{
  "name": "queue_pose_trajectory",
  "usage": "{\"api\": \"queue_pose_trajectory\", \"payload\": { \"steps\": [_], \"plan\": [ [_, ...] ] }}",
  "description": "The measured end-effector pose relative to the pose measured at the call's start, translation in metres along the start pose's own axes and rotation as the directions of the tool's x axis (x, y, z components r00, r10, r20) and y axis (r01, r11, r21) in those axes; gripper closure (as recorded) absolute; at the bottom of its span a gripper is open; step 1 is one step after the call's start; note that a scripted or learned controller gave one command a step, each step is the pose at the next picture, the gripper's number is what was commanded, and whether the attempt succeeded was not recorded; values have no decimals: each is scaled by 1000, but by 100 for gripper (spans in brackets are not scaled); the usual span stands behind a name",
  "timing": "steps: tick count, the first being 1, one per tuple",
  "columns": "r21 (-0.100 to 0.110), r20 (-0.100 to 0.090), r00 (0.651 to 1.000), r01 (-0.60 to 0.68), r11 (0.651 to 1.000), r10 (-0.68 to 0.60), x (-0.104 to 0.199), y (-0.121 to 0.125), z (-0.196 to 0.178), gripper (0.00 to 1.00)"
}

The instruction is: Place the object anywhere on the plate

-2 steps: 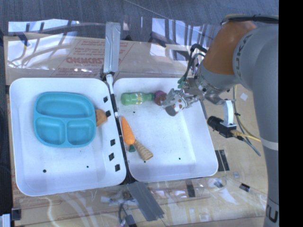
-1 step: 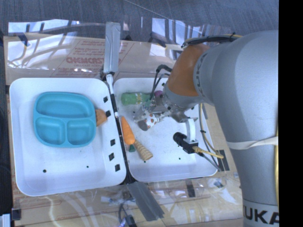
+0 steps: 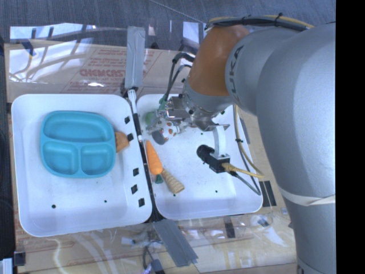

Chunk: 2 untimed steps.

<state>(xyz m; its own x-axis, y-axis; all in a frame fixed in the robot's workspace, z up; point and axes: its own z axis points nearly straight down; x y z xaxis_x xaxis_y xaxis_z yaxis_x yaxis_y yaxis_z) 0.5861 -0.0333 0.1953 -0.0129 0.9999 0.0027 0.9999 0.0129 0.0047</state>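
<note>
Nothing sits on the blue divided plate (image 3: 77, 143) yet; gripper (image 3: 165, 125) low mid-frame over small toys, carrot (image 3: 153, 158) lying loose below.

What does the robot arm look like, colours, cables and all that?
The arm is bulky, rounded and grey, with a glossy orange band above the wrist. Dark lettering runs down the grey shell beside the band. Thin black cables loop near the wrist, and a yellowish cable trails beneath. The gripper end is small, metallic and cluttered.
</note>
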Motion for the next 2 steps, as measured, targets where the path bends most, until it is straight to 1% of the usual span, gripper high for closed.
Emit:
{"api": "queue_pose_trajectory", "payload": {
  "steps": [1, 2],
  "plan": [
    [12, 2, 1000, 3, 1000, -3, 92, -25, 5, 100],
    [-22, -1, 1000, -1, 1000, 1, 136, 29, 78, 100]
  ]
}}
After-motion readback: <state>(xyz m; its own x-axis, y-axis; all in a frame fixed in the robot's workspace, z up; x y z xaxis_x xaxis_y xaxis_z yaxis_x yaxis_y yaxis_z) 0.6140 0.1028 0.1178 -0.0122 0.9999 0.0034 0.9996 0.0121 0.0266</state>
